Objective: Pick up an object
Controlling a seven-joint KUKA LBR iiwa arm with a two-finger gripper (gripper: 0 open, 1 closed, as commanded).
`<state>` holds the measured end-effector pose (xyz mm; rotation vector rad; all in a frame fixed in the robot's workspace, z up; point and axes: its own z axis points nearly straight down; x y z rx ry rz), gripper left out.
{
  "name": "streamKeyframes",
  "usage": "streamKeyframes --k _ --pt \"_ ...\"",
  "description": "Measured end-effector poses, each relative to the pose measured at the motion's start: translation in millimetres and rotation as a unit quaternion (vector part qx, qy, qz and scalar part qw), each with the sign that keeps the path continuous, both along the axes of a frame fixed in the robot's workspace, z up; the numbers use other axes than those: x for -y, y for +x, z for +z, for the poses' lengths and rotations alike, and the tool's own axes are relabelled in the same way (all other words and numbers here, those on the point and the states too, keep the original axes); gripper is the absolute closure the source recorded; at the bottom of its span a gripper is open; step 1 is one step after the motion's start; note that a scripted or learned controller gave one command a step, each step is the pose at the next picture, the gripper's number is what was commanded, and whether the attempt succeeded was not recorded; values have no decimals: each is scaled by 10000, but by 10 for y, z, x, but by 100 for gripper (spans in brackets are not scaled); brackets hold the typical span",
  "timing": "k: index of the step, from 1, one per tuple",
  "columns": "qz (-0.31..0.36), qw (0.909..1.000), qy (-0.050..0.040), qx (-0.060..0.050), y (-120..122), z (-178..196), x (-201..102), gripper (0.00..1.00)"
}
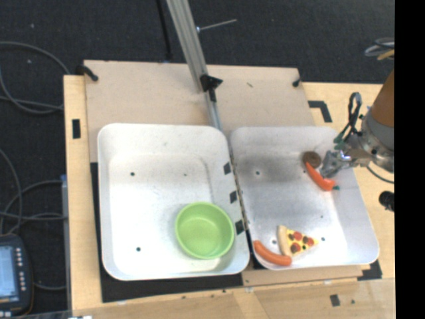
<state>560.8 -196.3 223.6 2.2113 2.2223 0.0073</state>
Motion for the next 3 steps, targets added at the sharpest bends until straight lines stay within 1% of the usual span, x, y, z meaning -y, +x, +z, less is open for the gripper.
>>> streamKeyframes --k 1,2,3 --pt "-2 10000 -4 1 19 517 9 100" --pt "3 10000 3 -35 -69 365 -487 100" --pt "14 10000 13 -32 -193 400 -1061 100"
